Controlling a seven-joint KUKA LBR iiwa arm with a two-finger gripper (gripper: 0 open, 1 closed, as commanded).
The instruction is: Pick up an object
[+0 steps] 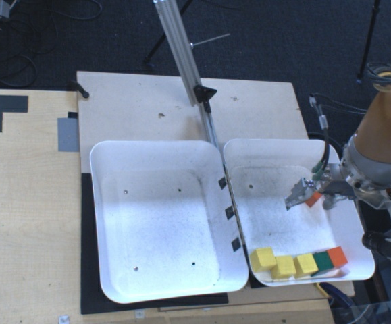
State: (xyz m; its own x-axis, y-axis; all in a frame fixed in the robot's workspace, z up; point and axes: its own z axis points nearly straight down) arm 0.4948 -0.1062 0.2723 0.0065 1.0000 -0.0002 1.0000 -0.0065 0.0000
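Observation:
My gripper [311, 196] hangs over the right part of the right bin [276, 160]. A small orange-red block [311, 199] shows between its grey fingers, and they are shut on it. I cannot tell how high above the bin floor the block hangs. Along the bin's front wall lies a row of blocks: a yellow one [263, 258], a second yellow one [284, 267], a third yellow one [306, 264], a green one [323, 260] and an orange one [337, 255].
The left bin [154, 221] sits beside the right one, with a divider and black clips [227, 211] between them. A slanted aluminium post [181, 52] rises behind the bins. The arm's orange band [382, 127] is at the right edge.

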